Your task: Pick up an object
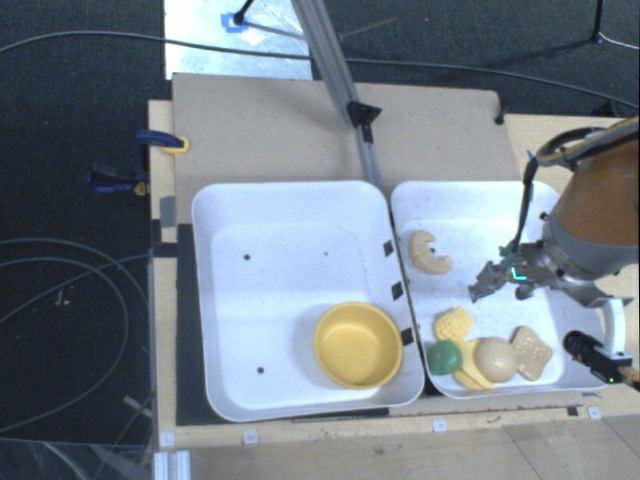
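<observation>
croissant (431,252) | tan, curved | flat, right bin top-left | untouched

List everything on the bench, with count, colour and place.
left bin: 1, white, left half of bench
right bin: 1, white, beside it on the right
bowl: 1, yellow, left bin, near front right corner
croissant piece: 1, tan, right bin, upper left
corn piece: 1, yellow, right bin, front
green item: 1, green, right bin, front left corner
round bun: 1, beige, right bin, front
cracker: 1, tan, right of the bun
clamps: 2, blue and yellow, bench's left edge
gripper: 1, dark, over right bin
</observation>
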